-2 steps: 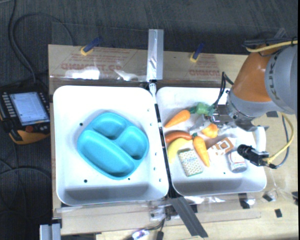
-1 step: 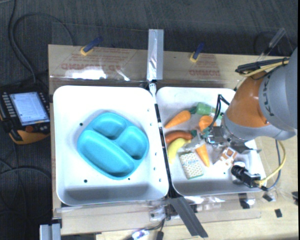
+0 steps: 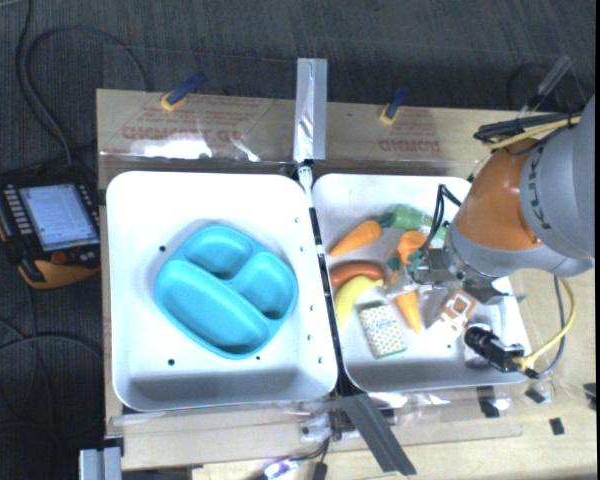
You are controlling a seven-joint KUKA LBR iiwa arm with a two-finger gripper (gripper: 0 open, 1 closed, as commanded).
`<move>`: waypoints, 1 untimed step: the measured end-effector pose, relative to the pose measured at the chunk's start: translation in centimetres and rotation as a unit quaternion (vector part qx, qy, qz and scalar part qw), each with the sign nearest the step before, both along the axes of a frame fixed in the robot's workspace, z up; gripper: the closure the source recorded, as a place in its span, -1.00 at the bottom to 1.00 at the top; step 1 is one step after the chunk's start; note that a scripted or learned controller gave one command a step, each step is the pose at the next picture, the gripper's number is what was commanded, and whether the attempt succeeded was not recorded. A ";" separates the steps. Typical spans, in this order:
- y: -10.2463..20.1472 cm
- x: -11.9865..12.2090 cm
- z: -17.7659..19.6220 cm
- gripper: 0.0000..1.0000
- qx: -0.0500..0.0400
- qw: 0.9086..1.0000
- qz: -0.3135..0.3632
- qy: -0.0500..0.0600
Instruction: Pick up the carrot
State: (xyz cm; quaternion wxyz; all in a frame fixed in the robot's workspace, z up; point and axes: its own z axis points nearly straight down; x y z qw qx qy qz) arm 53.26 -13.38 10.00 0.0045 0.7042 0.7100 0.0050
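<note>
Orange-banded arm (image 3: 500, 218) hung over the right bin (image 3: 420, 373) as I watched remotely. The carrot (image 3: 355, 236) lay near that bin's left wall, just above a banana (image 3: 352, 291). I judged it best to shift left and straddle the carrot crosswise. The gripper (image 3: 432, 280) sat low among the clutter; I could not tell its opening or any hold.

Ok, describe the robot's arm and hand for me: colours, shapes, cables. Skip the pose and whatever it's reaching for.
The thick, rounded grey robot arm carries a broad, glossy orange band above the wrist, followed by a rounded grey wrist section. A thin black cable loops beside the band. The small hand at the end looks dark and metallic; its finer details are too small to make out.
</note>
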 end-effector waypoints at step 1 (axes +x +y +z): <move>7.7 2.5 11.1 1.00 -0.001 0.998 0.063 0.008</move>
